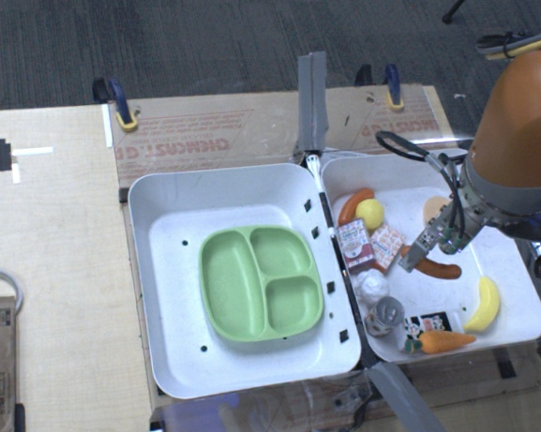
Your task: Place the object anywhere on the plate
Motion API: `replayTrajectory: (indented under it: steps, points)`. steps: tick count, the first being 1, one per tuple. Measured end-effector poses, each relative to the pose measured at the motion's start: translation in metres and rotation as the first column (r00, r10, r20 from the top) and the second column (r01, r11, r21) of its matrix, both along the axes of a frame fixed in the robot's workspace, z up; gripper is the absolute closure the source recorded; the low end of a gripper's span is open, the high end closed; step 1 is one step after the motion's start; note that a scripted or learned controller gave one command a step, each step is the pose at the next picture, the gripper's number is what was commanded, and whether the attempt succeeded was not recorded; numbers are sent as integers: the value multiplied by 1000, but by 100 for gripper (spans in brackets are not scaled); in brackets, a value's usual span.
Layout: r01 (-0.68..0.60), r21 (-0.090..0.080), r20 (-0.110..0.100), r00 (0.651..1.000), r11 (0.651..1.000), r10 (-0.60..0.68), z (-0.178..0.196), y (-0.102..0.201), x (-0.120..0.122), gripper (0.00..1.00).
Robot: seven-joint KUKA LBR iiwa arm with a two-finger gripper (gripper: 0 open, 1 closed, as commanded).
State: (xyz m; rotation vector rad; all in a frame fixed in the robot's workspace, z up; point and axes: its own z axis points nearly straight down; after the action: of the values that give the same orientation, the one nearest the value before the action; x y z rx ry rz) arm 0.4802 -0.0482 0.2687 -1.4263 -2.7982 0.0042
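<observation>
A green three-compartment plate (259,283) lies in the left white bin (164,295), nothing on it. The right bin (516,330) holds the loose objects: a yellow lemon (371,213), a red-orange sausage (352,203) behind it, small printed packets (353,243) (387,244), a banana (483,304), a carrot (440,341), a grey can (386,315) and a dark red hot dog (438,269). My gripper (417,255) hangs low over the middle of the right bin, just right of the packets and left of the hot dog. Nothing shows between its fingers.
A grey divider post (312,103) rises between the two bins at the back. Clamps (122,109) (392,87) hold the cardboard behind the bins. The arm's orange band (525,113) looms over the right bin's far right side. A brown paper bag (0,370) lies at the left edge.
</observation>
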Motion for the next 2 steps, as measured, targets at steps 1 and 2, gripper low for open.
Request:
replayTrajectory:
  steps: [1,2]
  points:
    - [-71,1,-4,997,997,71,-64,84,11,100]
    - [-198,1,-3,980,980,198,-81,128,93,100]
